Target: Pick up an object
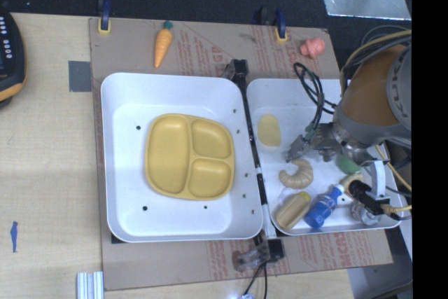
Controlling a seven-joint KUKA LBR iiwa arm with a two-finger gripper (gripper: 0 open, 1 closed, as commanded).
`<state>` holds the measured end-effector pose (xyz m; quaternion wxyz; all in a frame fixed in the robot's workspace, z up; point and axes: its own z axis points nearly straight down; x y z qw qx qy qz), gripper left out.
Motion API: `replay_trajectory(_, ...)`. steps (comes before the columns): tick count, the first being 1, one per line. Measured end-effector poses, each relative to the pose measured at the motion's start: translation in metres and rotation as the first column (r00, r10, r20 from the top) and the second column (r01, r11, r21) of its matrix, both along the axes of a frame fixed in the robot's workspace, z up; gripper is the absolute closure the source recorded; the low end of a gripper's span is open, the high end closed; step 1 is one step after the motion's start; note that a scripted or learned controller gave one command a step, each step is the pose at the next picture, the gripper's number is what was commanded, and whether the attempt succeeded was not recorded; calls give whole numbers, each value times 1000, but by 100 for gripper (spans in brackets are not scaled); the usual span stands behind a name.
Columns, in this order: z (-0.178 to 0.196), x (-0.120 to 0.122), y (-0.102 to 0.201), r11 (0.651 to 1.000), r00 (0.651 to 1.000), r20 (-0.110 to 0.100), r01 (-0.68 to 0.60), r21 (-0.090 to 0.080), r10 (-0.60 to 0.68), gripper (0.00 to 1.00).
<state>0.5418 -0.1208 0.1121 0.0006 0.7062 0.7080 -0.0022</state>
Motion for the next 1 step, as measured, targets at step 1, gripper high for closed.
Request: replay_trajectory(1, -21, 11, 9, 1000, 1000, -1, -3, 4, 3, 0)
